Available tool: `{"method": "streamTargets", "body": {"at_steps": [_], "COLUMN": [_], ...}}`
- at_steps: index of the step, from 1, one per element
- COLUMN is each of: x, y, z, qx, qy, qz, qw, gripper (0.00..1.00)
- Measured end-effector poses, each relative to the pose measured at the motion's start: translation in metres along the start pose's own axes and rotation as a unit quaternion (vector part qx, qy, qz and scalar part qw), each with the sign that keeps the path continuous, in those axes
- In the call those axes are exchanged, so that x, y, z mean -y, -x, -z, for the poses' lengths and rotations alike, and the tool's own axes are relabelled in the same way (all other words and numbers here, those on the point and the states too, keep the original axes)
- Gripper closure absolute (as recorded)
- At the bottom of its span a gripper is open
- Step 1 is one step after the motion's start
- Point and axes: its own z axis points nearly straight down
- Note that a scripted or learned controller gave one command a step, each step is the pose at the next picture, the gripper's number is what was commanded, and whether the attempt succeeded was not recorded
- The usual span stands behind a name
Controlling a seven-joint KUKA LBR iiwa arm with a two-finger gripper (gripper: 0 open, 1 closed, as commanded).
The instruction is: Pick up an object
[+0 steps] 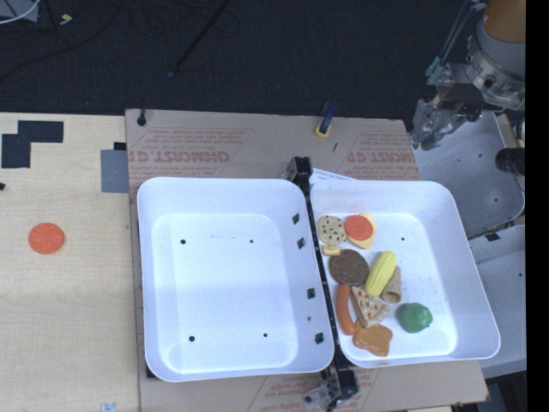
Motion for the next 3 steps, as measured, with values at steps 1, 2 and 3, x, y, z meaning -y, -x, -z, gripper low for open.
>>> {"method": "streamTargets", "body": {"at_steps": [1,2,3], "x": [0.008,-0.018,-0.018], "y": [-0.007,-0.055,-0.052], "z": [0.138,-0.027,0.112], "qx": [0.0,-0.002,0.0], "qy": [0.007,-0.007,0.008], "qz": [-0.001,-0.001,-0.001], "qw": [1.0,1.0,1.0], "gripper": [1.0,1.0,1.0]}}
